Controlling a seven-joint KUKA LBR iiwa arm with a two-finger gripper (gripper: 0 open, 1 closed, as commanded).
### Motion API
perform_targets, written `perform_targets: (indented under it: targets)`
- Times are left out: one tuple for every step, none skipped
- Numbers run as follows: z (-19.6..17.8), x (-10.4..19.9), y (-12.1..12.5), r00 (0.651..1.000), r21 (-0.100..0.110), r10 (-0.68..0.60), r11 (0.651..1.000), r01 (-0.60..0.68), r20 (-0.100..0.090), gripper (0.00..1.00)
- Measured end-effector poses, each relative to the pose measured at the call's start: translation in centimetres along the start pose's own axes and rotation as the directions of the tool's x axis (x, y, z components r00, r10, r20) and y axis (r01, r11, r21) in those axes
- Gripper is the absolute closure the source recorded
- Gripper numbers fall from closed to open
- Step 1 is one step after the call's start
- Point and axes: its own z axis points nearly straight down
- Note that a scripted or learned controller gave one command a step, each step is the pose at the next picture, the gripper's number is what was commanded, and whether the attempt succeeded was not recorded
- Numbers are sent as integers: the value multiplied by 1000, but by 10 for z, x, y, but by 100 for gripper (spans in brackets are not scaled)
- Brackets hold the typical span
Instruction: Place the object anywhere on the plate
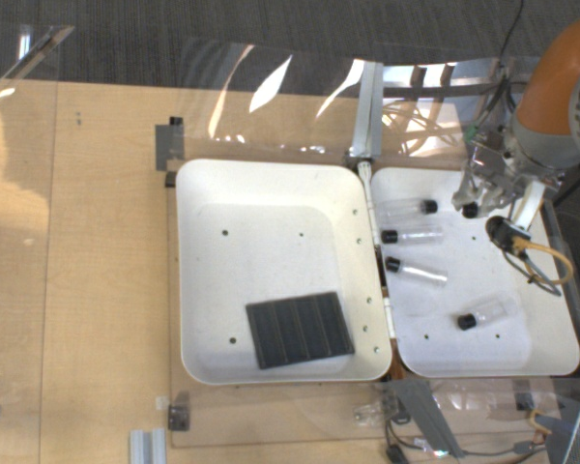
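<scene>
The arm's gripper hovered over the right bin, whether open or shut impossible to tell. Four clear vials with black caps lay scattered there. A dark ribbed plate sat in the left bin on the wooden surface.

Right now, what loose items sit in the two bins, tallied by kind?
Clear vials with black caps, right bin: 4, at
Dark ribbed plate, left bin: 1
Total: 5
</scene>
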Motion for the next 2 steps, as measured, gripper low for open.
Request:
perform_targets:
  targets:
    - [22,69,7,977,0,215,977,-215,-1,100]
    - [22,129,-13,998,0,-64,998,64,-2,100]
